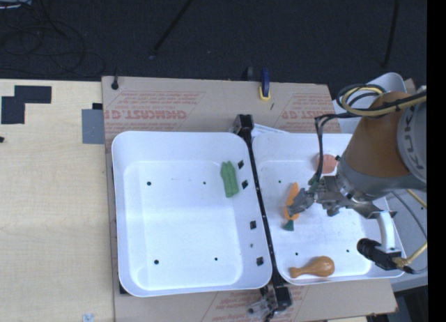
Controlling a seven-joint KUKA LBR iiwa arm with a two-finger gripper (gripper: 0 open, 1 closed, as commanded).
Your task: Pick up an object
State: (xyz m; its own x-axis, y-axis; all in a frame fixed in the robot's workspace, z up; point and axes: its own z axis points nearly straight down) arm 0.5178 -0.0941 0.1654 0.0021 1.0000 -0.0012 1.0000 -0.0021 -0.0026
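In the right bin (279, 148) an orange carrot-shaped piece (290, 199) with a dark green tip (288, 225) lies near the left wall. My gripper (305, 201) hangs right beside it on its right side, touching or nearly touching it. A pink piece (325, 164) peeks out from behind the wrist at the back of the bin. A tan gourd-shaped piece (313, 267) rests at the bin's front edge. A green oblong piece (229, 178) lies in the left bin (129, 174) near its right wall.
A black clamp bar (254, 195) runs between the two bins. The arm's orange band (376, 139) and cables cover the right bin's far right side. A cardboard sheet (174, 108) lies under both bins.
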